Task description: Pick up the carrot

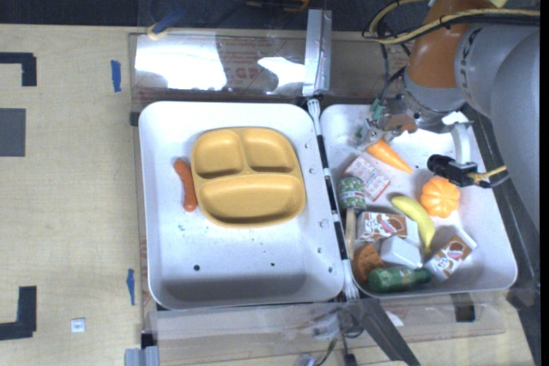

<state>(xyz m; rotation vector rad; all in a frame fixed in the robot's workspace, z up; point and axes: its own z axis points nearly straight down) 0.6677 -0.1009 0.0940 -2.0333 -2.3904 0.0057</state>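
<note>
end effector (388,120): seen at the right bin's (497,257) far left corner, just above the carrot; finger state cannot be told | carrot (390,156): lying in the right bin, beside a small pumpkin (440,196) and banana (413,217) | left bin (163,253): yellow divided tray (248,176), sausage (186,184) alongside

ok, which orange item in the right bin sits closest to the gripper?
The carrot, lying directly below the gripper. The round pumpkin sits farther toward the front.

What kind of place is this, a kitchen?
Probably a robot test lab, not a kitchen: a grey robot arm reaches over two white bins, toy food like a carrot and banana, and cables.
</note>
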